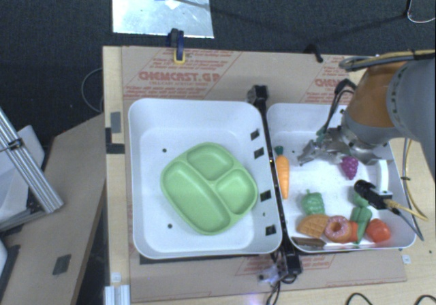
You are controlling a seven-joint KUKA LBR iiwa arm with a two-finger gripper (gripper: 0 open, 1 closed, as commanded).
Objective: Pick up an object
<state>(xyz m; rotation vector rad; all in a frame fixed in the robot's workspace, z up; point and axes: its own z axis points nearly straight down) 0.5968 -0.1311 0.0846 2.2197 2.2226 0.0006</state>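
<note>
My gripper (312, 150) hangs over the upper middle of the right bin (298, 117), pointing left. Its fingers stand apart and open, with nothing between them. A purple bunch of grapes (349, 167) lies just right of it, beside the wrist. An orange carrot (283, 175) lies along the bin's left wall, down and left of the fingertips. Lower in the bin sit a green pepper (313, 201), an orange slice (312, 226), a pink-iced donut (336, 228), a green vegetable (362, 220) and a red tomato (379, 231).
The left bin (146, 181) holds a light green divided plate (208, 188). A black divider with clips (267, 161) runs between the two bins. The arm (392, 99) comes in over the right bin's upper right corner.
</note>
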